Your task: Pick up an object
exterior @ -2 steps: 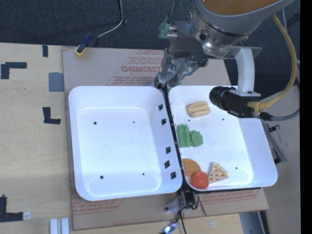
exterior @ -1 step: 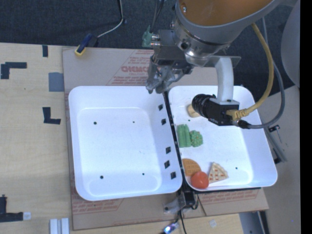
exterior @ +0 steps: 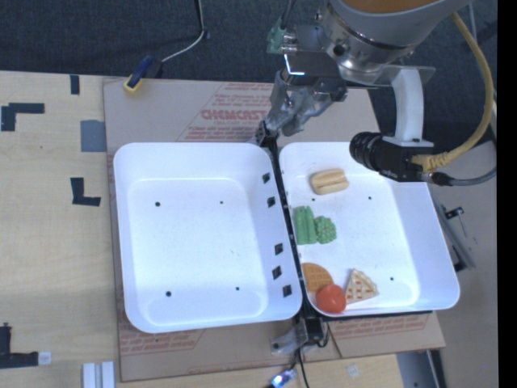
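Note:
The right white bin (exterior: 404,217) holds several toy foods: a tan bread roll (exterior: 329,181) near its back, a green leafy piece (exterior: 313,226) by its left wall, and at the front a round orange cookie (exterior: 314,276), a red tomato (exterior: 330,299) and a pizza slice (exterior: 361,286). My gripper (exterior: 270,132) hangs above the back end of the divider between the two bins, left of the bread roll and well above the objects. Nothing shows between its fingertips.
The left white bin (exterior: 194,233) lies beside the right one on a cardboard sheet (exterior: 218,115). A black camera-like cylinder (exterior: 380,156) juts over the right bin's back edge. Cables run at the back and right side.

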